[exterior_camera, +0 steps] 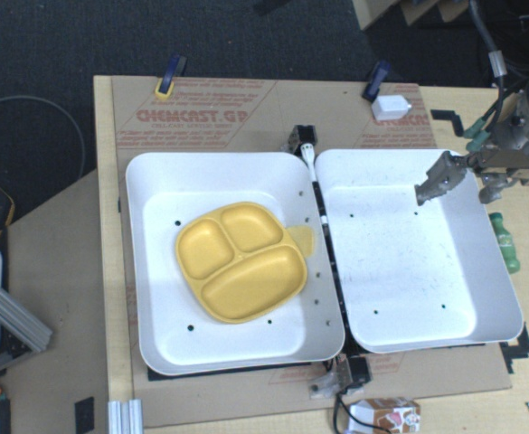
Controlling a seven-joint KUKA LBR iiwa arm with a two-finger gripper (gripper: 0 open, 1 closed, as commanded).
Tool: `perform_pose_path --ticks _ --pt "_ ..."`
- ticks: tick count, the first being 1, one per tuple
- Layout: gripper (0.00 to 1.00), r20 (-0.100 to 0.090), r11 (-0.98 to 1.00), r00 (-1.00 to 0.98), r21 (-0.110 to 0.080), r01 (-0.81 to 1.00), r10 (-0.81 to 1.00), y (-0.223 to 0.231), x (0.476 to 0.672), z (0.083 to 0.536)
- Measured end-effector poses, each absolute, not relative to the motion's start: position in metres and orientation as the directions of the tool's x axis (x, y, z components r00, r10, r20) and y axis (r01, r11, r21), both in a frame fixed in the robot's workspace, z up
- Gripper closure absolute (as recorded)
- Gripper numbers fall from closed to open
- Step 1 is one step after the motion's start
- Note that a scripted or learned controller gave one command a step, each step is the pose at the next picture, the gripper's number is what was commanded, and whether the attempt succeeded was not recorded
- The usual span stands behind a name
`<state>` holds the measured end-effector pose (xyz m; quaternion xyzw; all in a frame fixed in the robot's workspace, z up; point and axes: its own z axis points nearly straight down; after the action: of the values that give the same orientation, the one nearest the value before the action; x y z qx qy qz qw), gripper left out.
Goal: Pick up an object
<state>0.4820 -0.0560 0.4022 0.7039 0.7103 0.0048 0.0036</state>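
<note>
Item one for you: a yellow divided plate (240,260) with three compartments, lying flat in the left bin (146,242), well to the left of the end effector (438,181) and across the seam between the two bins. A small yellow tab (302,239) juts from the plate's right edge, on the side facing the end effector.

The right bin (409,306): its white floor is speckled with dark dots. The end effector hangs over this bin's upper right part; you cannot tell from this view whether it is apart or together, and nothing shows in it.

Beneath both bins, the tabletop carries a brown cardboard sheet (246,116) printed in red. Up and to the left of the end effector you can read "CHEMCAST GP"; a second print nearer to it is too faint to read.

Further items: a white block (391,108) just above and left of the end effector, a green object (505,245) below it beside the right bin's rim, and a small brown packet (393,416) far below, its printing too small to read.
</note>
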Motion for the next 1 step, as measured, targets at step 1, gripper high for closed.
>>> perform_pose_path --ticks 1 --pt "0.00 0.003 0.013 -0.013 0.015 1.000 1.000 0.0391 0.4798 0.4994"
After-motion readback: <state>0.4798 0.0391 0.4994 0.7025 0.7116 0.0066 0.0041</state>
